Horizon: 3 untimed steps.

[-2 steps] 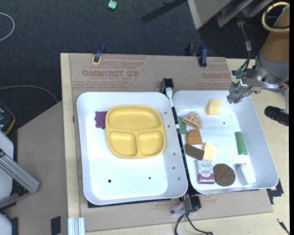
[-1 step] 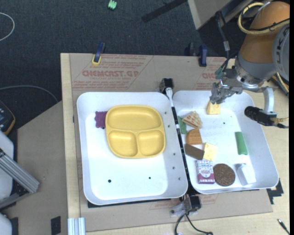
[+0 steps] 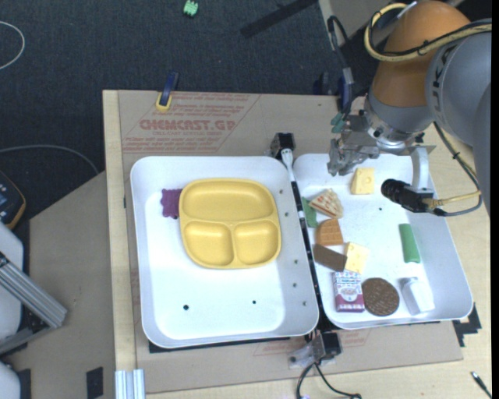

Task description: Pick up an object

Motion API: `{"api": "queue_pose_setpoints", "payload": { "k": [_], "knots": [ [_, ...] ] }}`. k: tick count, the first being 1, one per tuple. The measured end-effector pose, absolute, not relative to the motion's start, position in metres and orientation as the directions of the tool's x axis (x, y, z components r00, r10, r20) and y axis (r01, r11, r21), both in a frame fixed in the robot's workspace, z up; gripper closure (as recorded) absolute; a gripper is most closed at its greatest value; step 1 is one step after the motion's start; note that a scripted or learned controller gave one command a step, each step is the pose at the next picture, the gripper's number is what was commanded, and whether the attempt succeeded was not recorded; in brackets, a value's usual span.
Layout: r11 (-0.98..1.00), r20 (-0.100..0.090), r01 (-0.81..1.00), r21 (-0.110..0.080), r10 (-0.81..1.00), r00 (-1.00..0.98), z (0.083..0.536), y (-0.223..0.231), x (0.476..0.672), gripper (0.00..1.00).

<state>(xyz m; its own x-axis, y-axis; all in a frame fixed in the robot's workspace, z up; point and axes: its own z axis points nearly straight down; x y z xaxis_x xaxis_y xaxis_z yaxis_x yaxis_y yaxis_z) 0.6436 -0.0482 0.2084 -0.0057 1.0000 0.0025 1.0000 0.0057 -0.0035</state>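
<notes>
the two shallow white bins sit side by side on a cardboard sheet [image 3: 195, 117] printed with red lettering, which lies on a pale wooden bench [image 3: 113, 343]. a yellow-and-blue clip [image 3: 165, 95] is fixed at the cardboard's far edge. black clamps join the bins at the far end [image 3: 282, 145] and the near end [image 3: 327, 343] of the seam between them. beyond the bench lies dark carpet [image 3: 93, 47], with a small green piece [image 3: 190, 8] on it near the top edge and a thin pale cable [image 3: 19, 35] looping at the upper left. an aluminium rail [image 3: 31, 292] runs at a slant at the lower left.
</notes>
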Motion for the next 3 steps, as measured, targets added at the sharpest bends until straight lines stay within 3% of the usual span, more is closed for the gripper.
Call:
{"api": "queue_pose_setpoints", "payload": {
  "k": [1, 2, 3],
  "knots": [
    [0.006, 0.001, 1.000, 0.002, 1.000, -0.006, 0.206, 0.003, 0.652, 1.00],
    [0.006, 0.002, 1.000, 0.006, 1.000, -0.006, 0.234, 0.054, 0.659, 1.00],
    [0.001, 0.000, 1.000, -0.002, 1.000, -0.001, 0.231, 0.055, 0.652, 1.00]
  ]
}}
